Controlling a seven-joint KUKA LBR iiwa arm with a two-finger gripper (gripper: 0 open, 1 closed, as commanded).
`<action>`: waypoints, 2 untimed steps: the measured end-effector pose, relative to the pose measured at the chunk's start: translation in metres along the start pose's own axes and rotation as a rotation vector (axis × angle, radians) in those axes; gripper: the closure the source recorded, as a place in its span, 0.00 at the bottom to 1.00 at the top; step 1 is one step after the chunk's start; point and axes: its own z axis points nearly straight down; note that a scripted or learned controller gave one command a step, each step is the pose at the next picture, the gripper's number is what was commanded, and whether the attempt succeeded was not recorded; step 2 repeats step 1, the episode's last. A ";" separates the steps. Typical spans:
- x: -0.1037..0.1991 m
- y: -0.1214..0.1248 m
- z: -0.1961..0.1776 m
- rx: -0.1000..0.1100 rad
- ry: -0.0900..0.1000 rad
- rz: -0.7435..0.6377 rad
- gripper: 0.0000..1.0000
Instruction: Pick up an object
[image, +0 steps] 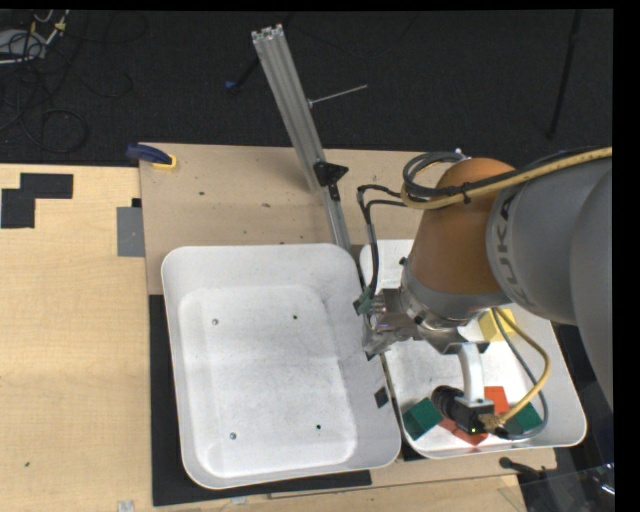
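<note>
Wooden bench (80, 350) carrying two white bins side by side. Left bin (260, 350) and right bin (440, 452) meet at their rims. Gripper (380, 335) hangs over the right bin's left edge; cannot tell whether its grip is clenched or released. Green block (425, 415) and orange-red piece (493, 400) lie at the right bin's near end, apart from the gripper.
</note>
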 end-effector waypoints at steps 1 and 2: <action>0.050 0.003 0.002 -0.003 -0.003 0.001 1.00; 0.050 0.003 0.002 -0.003 -0.003 0.001 1.00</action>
